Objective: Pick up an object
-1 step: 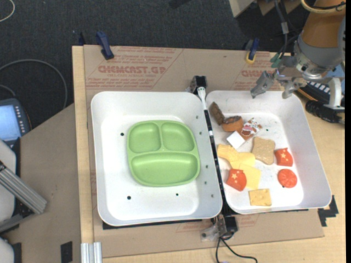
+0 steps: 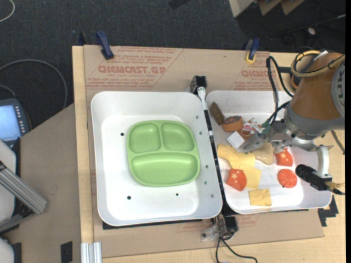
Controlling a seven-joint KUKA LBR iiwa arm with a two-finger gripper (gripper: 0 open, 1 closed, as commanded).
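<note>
- The hand (image 2: 258, 142) hung low over the middle of the right bin (image 2: 285, 204), amid a tight heap of toy food; whether its grasping parts were apart or together I could not tell.
- The likely targets lay just beside it: a white block (image 2: 235, 140), a yellow cheese piece (image 2: 237, 156) and a pale piece (image 2: 265, 157). Packed so close, a grasp risked catching two at once, or nudging one away.
- Flat pieces such as the cracker (image 2: 260, 197) near the bin's front edge looked hard to grip.
- The left bin (image 2: 109, 201) held a green divided plate (image 2: 163, 152), well apart.
</note>
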